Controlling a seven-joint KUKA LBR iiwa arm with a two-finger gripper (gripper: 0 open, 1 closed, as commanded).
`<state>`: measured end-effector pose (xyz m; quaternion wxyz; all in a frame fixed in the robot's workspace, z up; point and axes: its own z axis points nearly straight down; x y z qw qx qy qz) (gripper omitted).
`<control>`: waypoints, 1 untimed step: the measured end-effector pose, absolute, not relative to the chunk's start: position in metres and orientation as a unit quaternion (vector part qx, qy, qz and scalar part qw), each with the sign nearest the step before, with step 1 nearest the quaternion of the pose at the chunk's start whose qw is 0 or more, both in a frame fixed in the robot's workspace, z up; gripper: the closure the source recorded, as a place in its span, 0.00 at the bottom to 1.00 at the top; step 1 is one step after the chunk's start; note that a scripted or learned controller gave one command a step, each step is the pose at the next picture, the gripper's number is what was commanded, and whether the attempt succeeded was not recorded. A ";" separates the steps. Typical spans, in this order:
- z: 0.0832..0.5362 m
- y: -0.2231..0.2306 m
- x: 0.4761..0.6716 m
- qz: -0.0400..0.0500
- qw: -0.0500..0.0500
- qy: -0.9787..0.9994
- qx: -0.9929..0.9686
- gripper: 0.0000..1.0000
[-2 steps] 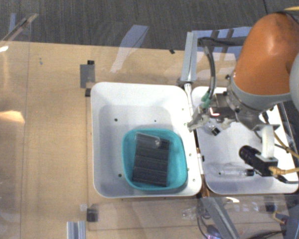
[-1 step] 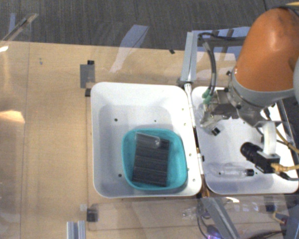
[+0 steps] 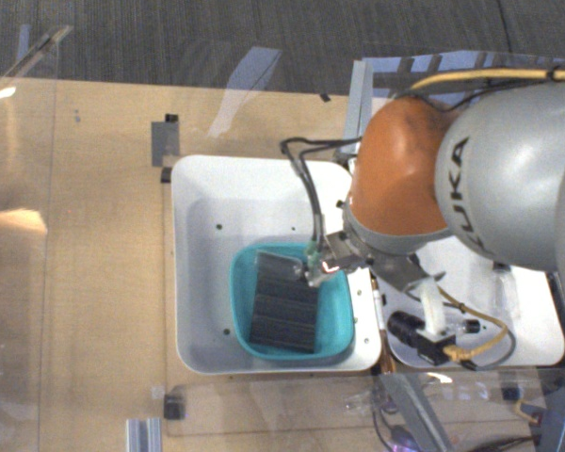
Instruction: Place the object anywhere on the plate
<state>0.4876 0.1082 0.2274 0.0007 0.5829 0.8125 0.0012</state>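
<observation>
plate (image 3: 336, 332): teal, lower centre of frame, in left bin (image 3: 198, 281), bottom-right corner.
object (image 3: 284, 305): dark ribbed block, lies flat on plate already, long side tilted.
gripper (image 3: 313, 269): at block's upper-right corner; jaws hidden by wrist, you can't tell open/closed.
risk: if it's gripping, a lift drags block off plate; cable (image 3: 306, 182) may snag.

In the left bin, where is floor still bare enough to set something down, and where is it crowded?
The left shallow white bin has bare floor along its far wall and down its left side, bordering the square teal plate. The near right corner is crowded: the plate fills it, a dark ribbed rectangular block covers most of the plate, and the gripper hangs at the block's far right corner.
</observation>
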 end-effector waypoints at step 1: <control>0.228 0.108 0.488 0.001 0.001 0.812 0.583 0.00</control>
